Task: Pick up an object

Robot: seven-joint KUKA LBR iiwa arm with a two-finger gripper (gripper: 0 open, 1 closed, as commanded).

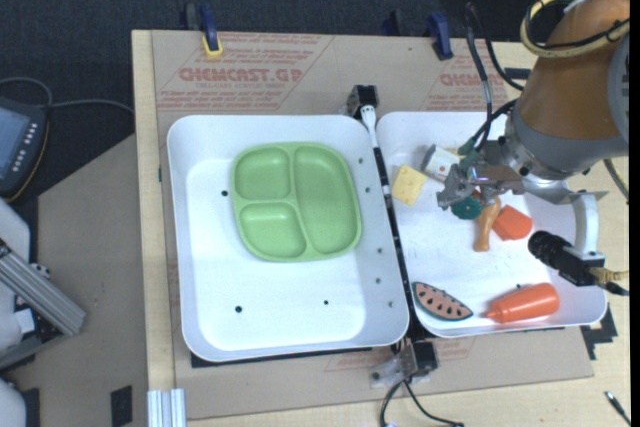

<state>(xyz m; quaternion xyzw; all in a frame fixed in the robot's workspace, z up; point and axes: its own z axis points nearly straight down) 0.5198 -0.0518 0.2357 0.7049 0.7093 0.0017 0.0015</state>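
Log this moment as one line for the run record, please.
arm: over right bin | gripper: low by teal object | grasp: none visible | left bin: green divided plate | task: not done

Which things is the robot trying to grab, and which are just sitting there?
For the job:
gripper
yellow cheese-like block
orange carrot-shaped toy
watermelon slice toy
teal round piece
small orange chunk

Just lying about:
green divided plastic plate
left white bin
blue clamps
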